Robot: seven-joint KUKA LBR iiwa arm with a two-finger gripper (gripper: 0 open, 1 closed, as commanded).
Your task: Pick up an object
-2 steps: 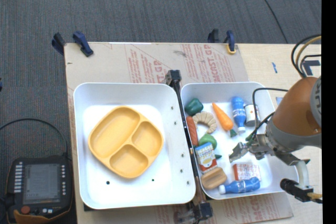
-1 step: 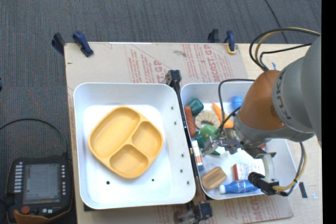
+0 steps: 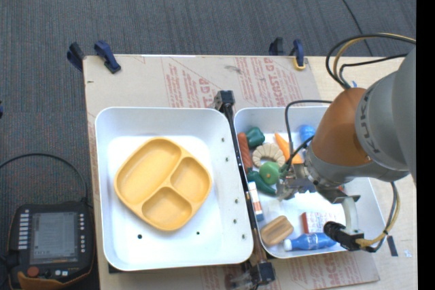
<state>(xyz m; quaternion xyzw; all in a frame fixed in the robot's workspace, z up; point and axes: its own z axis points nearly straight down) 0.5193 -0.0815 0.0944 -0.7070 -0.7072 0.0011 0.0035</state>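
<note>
Pincer (image 3: 289, 187) low in right bin (image 3: 370, 210), beside round green toy (image 3: 270, 172).

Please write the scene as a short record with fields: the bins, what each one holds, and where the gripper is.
left bin: shallow white bin holding a yellow three-compartment plastic plate
right bin: shallow white bin with many small items
items in right bin: blue plastic bottle, tan wooden block, green round ball
arm: grey, orange band, over the right bin
gripper: low among the items, beside the green ball
</note>
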